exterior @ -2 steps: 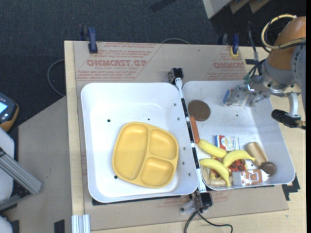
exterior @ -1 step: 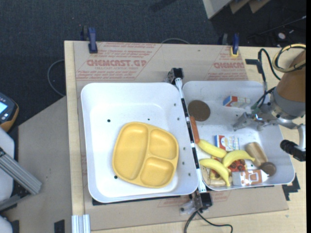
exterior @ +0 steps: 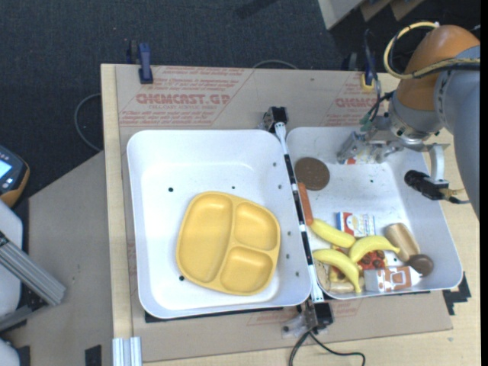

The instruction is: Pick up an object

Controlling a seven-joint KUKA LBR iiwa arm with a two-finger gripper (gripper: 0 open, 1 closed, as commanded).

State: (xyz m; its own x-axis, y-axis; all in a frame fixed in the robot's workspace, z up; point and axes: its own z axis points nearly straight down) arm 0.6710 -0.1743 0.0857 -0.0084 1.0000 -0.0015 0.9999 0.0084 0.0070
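The worktop (exterior: 191,90) carries two shallow white bins side by side. The left bin (exterior: 152,158) holds a yellow divided tray (exterior: 227,241) with three compartments, lying flat toward its near half. The right bin (exterior: 381,189) holds everything else, crowded into its near end: a bunch of bananas (exterior: 347,246), a small white carton with red and blue print (exterior: 358,223), a tan cylinder (exterior: 402,239), a red-and-white packet (exterior: 389,279) and a dark round piece (exterior: 421,264). A brown disc (exterior: 312,173) lies apart from that heap, close to the wall shared by the bins, with a thin orange stick (exterior: 304,203) running along that wall just below it.

The grey arm with its orange band (exterior: 435,52) reaches in from the right, and the pincer (exterior: 364,149) hangs over the far end of the right bin; whether it is spread or pressed together I cannot tell, and nothing shows in its grip.

The nearest candidate looks to be the brown disc, which lies toward the left and slightly nearer the camera from the pincer. The bananas sit well apart from it, down the bin, their long axes running roughly across the bin's width.
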